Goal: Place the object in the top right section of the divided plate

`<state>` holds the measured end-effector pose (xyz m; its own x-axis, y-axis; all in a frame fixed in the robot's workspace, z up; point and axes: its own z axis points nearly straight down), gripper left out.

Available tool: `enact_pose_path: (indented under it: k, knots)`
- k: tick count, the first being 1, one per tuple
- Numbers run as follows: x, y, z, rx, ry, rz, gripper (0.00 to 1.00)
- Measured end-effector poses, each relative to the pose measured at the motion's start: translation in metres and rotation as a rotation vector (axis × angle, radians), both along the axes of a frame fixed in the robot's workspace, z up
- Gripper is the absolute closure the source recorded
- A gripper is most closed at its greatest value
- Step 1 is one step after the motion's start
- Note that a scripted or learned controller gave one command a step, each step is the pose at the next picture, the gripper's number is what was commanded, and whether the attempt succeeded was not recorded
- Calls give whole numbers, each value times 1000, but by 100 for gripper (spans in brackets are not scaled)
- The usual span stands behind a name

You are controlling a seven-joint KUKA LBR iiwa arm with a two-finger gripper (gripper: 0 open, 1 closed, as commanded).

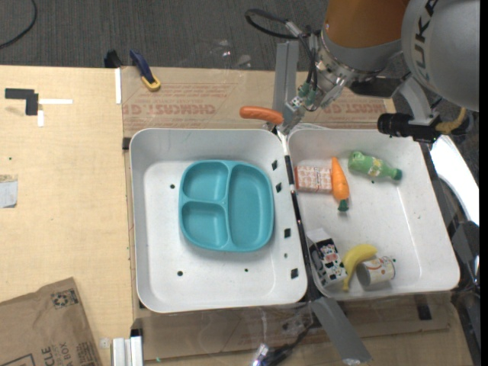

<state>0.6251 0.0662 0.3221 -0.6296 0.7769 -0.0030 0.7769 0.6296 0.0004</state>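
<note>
Left of centre, the teal divided plate (227, 205) sits in the left bin (152, 280), nothing in it. Upper middle, the gripper (292, 111) hangs over the bins' far rim; jaw state: cannot tell. An orange object (261, 114) lies just beside it. Which object is meant: unclear. Best confirm grasp, lift clear, lower gently into the plate's upper-right section.

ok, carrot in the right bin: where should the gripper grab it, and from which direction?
Probably mid-body of the carrot, from straight above, fingers closing across its narrow width. It lies flat, orange end up, green tip down in view, close beside the pink box, so that side is tight.
</note>
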Motion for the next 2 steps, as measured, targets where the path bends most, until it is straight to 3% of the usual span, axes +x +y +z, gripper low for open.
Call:
enact_pose_path:
  k: [1,2]
  knots:
    - [-18,-5,-59,-1,4,-450,100]
    - [-18,65,-108,-1,5,-351,100]
